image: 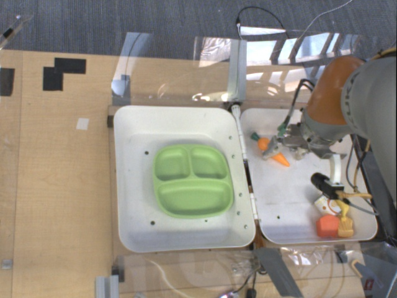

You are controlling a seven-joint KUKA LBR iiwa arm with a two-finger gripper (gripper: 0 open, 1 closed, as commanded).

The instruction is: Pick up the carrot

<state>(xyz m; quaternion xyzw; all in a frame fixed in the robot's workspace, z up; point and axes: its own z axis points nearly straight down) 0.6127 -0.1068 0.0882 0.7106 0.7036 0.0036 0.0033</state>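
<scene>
Right bin [291, 228]: carrot [278, 158] lies near the upper left corner, close to the divider wall, open floor below it. Carrot is orange, tapered, small, partly covered. Gripper [280, 145] sits right over it; finger state cannot be told. Left bin [130, 166] holds a green plate [193, 180].

A robotics lab. A grey arm [366, 98] with an orange band reaches over a plywood bench [56, 185] bearing two white bins [133, 228] fenced by clear plastic panels [180, 73]. Loose cables [322, 17] trail across grey carpet [124, 5], black tape marks [62, 72] sit on the bench, and toy food [329, 226] serves as props.
</scene>
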